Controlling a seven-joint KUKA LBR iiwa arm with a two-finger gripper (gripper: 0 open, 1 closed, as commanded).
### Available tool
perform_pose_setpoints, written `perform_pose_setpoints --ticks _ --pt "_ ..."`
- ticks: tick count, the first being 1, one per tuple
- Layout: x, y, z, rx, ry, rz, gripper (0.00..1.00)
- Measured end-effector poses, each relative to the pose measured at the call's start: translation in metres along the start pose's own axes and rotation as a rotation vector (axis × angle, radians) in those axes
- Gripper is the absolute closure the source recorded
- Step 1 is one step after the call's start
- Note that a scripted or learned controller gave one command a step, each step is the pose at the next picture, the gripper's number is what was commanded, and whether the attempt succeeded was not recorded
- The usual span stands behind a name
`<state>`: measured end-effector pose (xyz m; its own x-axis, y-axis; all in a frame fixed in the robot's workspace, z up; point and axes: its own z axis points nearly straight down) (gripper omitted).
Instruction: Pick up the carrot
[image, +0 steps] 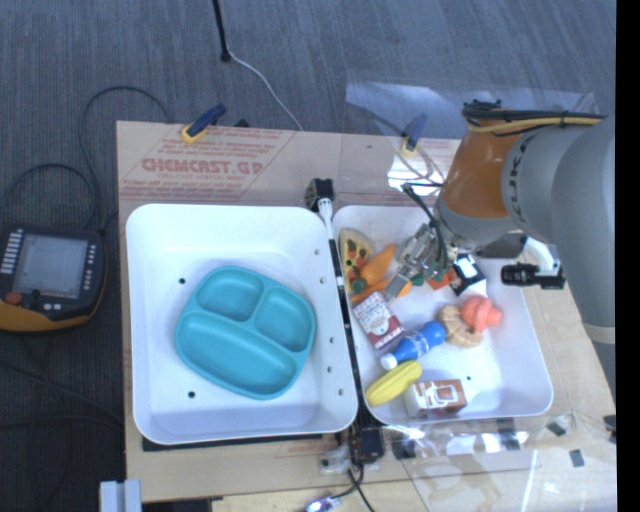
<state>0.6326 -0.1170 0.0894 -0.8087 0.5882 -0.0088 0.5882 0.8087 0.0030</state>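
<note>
The carrot (378, 264) is a small orange piece lying in the upper left part of the right bin (520, 385), beside a pizza slice (351, 250). My gripper (416, 264) hangs low over that same corner, just to the right of the carrot and touching or nearly touching it. The grey arm with its orange band (478, 180) comes in from the upper right and hides the bin's back right part. I cannot make out anything held in the gripper.
Around the carrot lie a red-and-white carton (375, 318), a blue bottle (416, 342), a yellow banana (393, 382), a brown box (438, 398) and a pink-orange toy (478, 313). The left bin (160, 240) holds a teal divided plate (245, 330). A pendant (45, 275) lies at far left.
</note>
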Motion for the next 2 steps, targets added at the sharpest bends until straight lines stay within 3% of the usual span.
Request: perform_pose_setpoints --ticks 1,2 --pt "-0.002 0.001 -0.009 0.002 -0.009 -0.003 1.0" --pt "0.04 0.047 -0.094 0.002 0.006 -0.247 1.0"
